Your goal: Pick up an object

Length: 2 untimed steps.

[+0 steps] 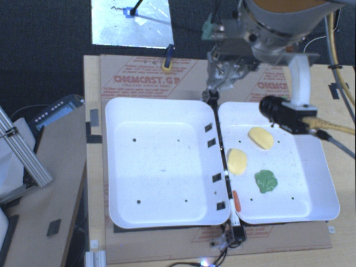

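Jaws [212,90] (spread or pressed, cannot tell) above bins' far rim, cardboard [146,78] printed "CHEMCAST GP"

End effector [212,95] above bins' divider, right bin [317,171] holding two yellow pieces, green piece [265,181], orange piece [237,201]

Silver foil sheet [132,14] on dark floor, grey keypad device [57,109] left of bench
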Tool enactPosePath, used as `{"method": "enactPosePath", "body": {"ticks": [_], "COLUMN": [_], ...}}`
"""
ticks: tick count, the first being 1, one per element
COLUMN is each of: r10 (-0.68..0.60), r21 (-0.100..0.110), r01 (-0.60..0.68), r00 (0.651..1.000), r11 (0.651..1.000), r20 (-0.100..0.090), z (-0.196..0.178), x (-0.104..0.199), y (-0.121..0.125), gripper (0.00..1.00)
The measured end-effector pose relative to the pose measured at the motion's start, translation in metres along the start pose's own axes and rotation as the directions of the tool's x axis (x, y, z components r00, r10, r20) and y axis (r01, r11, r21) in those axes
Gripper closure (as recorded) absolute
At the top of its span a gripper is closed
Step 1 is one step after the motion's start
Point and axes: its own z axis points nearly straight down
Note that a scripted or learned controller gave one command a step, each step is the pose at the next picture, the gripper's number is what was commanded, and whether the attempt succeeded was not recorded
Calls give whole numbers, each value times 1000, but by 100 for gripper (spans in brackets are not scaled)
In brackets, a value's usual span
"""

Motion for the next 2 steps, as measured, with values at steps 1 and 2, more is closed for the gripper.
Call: {"method": "enactPosePath", "body": {"ticks": [1,2], "r10": [20,20], "r21": [4,5], "r01": [-20,-20], "r00": [1000,1000], "r11": [1000,1000], "r20": [7,9], "z": [4,8], "x": [-77,-148], "y": [48,110], "gripper": [100,100]}}
